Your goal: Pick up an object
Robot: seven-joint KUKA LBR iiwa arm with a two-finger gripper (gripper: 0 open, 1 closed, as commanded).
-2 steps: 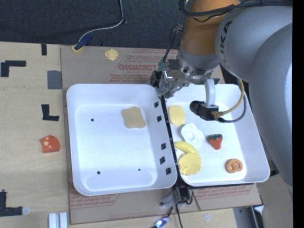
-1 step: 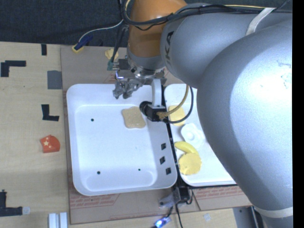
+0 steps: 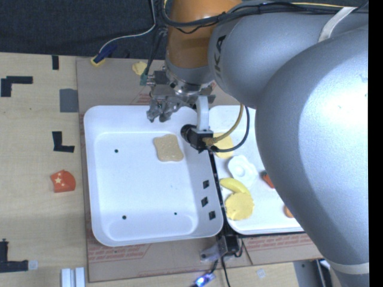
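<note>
Tool (image 3: 160, 113) hangs over the back rim of the left bin (image 3: 99, 178), fingers pointing down; nothing visible between them, and whether they are spread or closed cannot be told at this size. Nearest candidate, a tan slice of bread (image 3: 168, 148), lies flat on the bin floor just in front of the tool, apart from it. Right bin (image 3: 263, 223) holds yellow pieces (image 3: 238, 203) and a white piece (image 3: 240, 168). Judgement: no pick made yet; descent, grasp and lift all remain.
</note>
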